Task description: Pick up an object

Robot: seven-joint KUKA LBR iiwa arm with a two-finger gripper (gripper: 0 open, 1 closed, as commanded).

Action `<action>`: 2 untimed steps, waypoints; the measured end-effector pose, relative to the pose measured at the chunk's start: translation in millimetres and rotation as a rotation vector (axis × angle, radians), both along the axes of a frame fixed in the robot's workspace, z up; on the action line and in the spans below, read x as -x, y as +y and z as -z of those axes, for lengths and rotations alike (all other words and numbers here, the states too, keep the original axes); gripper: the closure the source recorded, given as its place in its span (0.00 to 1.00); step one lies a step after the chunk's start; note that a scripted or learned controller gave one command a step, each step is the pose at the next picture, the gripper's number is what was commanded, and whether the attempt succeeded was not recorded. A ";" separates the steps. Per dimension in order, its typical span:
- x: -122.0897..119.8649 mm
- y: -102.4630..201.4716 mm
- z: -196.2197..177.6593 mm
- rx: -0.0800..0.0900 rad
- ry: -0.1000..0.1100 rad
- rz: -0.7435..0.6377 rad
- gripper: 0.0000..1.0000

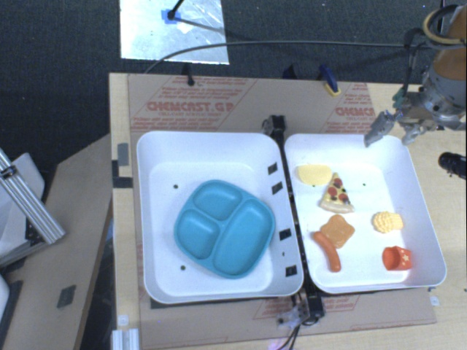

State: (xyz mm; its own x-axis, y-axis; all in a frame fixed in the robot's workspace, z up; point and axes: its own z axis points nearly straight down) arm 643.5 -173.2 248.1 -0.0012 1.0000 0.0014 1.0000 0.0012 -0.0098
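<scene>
Worktop (219,97) under me: tan board, red lettering printed on it. Two shallow white bins sit on it, touching side by side: left bin (157,195), right bin (419,217).

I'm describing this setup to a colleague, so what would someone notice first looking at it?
The big blue divided plate in the left bin stands out most. Next comes the scatter of toy food in the right bin: a pizza slice, a sausage and a red piece among others. The gripper hovers over that bin's far right corner.
</scene>
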 end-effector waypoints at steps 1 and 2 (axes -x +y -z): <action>-2.3 0.5 -7.6 0.002 -0.012 -0.003 0.00; -8.5 -4.1 36.3 0.002 -0.010 -0.001 0.00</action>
State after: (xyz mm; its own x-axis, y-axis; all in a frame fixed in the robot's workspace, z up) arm 652.0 -177.3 211.8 -0.0023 1.0000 -0.0010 1.0000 0.0023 0.0004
